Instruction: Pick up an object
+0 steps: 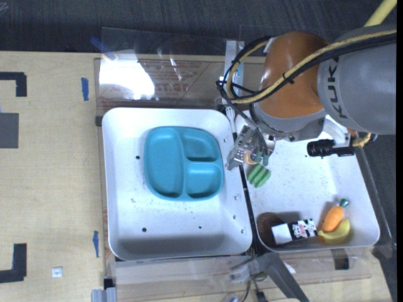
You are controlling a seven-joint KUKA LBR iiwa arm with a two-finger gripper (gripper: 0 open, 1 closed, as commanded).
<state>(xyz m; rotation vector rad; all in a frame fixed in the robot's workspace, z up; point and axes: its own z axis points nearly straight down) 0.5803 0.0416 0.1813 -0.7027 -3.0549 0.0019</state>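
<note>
Green striped toy (259, 175) is sitting pinched in the gripper (250, 159), fingers narrowed around it, hanging tilted.

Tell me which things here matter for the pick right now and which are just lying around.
In play:
gripper, low at the right bin's left edge
green striped object, right beneath the gripper

Lying about:
blue divided plate in the left bin
toy carrot
banana
dark brown object with a white label in the right bin
</note>
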